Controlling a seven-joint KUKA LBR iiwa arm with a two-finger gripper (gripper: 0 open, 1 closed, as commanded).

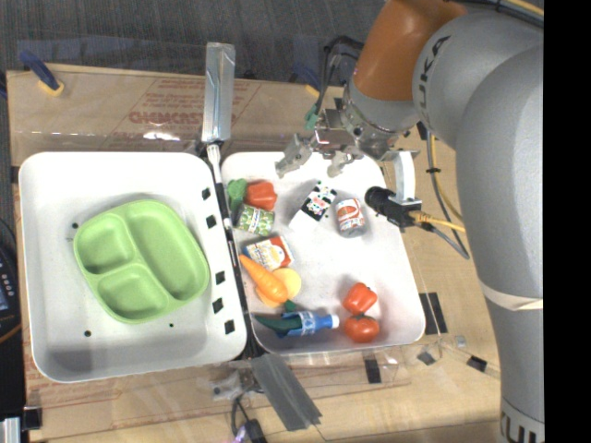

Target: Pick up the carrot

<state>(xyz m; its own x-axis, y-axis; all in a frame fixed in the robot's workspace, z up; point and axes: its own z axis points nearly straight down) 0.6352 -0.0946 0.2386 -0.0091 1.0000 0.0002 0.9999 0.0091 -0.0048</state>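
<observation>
At the bottom of the frame, in the right bin [406,275], a blue bottle [309,322] is seen lying along the lower wall, with a tomato [362,329] just right of it and a red pepper [360,296] just above that. Slightly higher and to the left, the carrot [261,280] is found lying at a slant near the bin's left wall, its thick end touching a yellow fruit [285,281]. A small orange carton [268,251] is noted just above it, close enough that contact cannot be ruled out. Further up, a green packet [255,219], a second red pepper [261,194], a black-and-white box [319,202] and a small can [349,217] are recorded in the upper half of the bin. A green divided plate [138,261] is recorded in the left bin [55,340].

At the upper edge of the right bin, the gripper [315,161] is seen poised above the wall, its two fingers spread apart and nothing held between them. It stands well apart from the carrot, up and to the right of it.

The step in hand is judged to be the approach; no grasp is made yet. For the next move, travel toward the lower left of the bin is called for, followed by descent with the fingers set across the carrot's narrow width. The crowding by fruit and carton is judged the main risk.
</observation>
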